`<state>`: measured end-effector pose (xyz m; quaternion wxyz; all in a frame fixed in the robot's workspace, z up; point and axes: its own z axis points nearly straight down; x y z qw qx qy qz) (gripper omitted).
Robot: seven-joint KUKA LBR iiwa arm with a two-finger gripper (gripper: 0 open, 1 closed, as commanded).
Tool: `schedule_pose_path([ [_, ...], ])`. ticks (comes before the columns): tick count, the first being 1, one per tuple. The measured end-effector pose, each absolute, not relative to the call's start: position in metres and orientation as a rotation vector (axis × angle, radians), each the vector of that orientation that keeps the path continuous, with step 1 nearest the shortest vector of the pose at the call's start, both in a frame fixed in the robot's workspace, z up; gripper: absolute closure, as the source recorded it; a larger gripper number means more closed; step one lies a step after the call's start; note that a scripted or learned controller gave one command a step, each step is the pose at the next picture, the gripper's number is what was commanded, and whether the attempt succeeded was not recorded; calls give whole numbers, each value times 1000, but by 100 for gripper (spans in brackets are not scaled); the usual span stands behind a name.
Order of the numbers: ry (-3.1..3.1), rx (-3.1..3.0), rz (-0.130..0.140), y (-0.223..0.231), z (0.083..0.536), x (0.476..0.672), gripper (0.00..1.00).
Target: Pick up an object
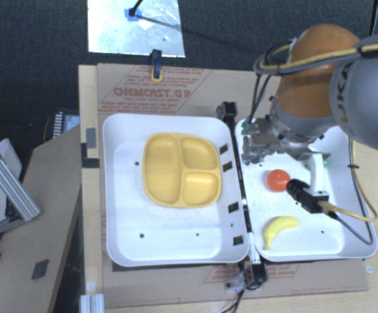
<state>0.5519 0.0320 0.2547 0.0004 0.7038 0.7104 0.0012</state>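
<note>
Tomato [278, 179] (red) below end effector [257, 150].

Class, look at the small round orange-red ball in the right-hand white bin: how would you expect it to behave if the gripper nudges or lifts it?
The small round orange-red ball would probably roll when nudged, being round on the flat floor of the right-hand white bin. Its smooth curved surface might slip between closing fingers. It looks light for its size, though that is a guess.

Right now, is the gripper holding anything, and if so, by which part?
Cannot be told: the gripper sits above the right bin. The orange ball and banana lie loose there.
</note>
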Motion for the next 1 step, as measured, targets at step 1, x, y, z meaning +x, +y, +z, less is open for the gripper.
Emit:
schedule_pose_path([
  [1, 2230, 2212, 3, 81, 252, 552, 100],
])
